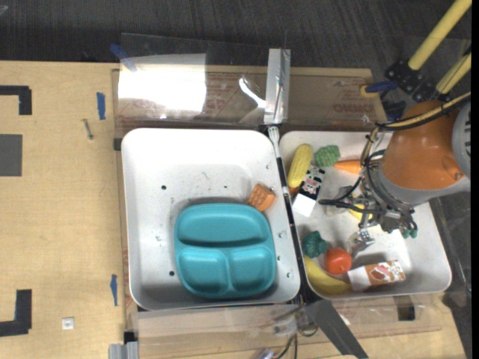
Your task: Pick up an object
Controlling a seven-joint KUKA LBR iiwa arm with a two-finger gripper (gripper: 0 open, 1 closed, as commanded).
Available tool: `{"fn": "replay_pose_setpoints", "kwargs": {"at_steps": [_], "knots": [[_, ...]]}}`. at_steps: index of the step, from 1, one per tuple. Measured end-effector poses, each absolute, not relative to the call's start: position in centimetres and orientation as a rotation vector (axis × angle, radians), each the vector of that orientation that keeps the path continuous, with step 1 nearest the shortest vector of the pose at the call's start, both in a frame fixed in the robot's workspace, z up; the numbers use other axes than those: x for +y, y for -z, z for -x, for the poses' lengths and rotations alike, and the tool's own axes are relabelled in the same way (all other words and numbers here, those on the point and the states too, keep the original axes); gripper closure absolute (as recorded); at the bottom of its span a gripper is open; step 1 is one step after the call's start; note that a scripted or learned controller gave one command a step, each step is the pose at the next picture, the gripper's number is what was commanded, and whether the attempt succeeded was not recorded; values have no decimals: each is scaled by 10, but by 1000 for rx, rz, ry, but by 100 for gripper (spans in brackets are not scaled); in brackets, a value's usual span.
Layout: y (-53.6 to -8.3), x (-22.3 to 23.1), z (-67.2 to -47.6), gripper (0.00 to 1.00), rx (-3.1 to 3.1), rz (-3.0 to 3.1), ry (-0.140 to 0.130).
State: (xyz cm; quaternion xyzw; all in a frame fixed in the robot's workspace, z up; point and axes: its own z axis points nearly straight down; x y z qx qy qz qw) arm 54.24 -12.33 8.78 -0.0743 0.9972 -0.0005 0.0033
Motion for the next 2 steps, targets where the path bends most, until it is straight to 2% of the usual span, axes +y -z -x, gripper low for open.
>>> {"fn": "replay_pose_setpoints", "kwargs": {"at_steps": [1, 2], "knots": [[-87, -159, -649, 0, 3117, 473, -7], [-86, -181, -655, 0, 3076, 596, 0]]}}
